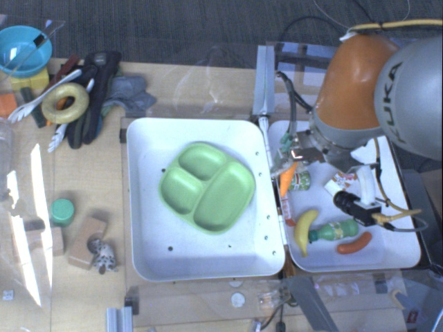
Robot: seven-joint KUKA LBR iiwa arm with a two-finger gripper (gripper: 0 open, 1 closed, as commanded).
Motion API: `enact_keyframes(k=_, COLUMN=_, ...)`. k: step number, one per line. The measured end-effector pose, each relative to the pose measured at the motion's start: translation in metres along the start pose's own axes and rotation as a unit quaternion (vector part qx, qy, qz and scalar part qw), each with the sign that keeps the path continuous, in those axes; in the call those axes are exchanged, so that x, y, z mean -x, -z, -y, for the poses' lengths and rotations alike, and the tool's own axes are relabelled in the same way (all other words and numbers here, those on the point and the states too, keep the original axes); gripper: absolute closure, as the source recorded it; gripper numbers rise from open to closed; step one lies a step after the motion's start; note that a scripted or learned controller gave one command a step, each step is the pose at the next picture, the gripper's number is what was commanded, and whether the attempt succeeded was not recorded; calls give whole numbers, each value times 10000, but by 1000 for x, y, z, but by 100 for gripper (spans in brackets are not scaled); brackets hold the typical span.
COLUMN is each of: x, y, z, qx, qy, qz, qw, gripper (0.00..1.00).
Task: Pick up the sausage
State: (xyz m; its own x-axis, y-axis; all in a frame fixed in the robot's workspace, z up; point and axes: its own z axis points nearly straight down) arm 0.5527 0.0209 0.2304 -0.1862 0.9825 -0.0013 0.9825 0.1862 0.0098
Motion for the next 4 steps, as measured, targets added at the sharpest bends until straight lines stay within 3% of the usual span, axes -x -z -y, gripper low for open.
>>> enact_keyframes(k=1, x=21, y=-25, z=-48, qx=-9, qy=2745, qz=-8, qw=9616, gripper=100)
enact_keyframes(k=2, x=22, y=-25, z=-48, qx=-8, qy=2743, qz=-8, qw=9617, gripper=0)
enact_keyframes(k=3, x=83, y=71, z=-52, qx=16, qy=980, qz=14, qw=9952, gripper=0)
enact_keyframes(k=4, x=82, y=-46, z=32, qx=-27, qy=721, qz=-4, qw=9974, gripper=0)
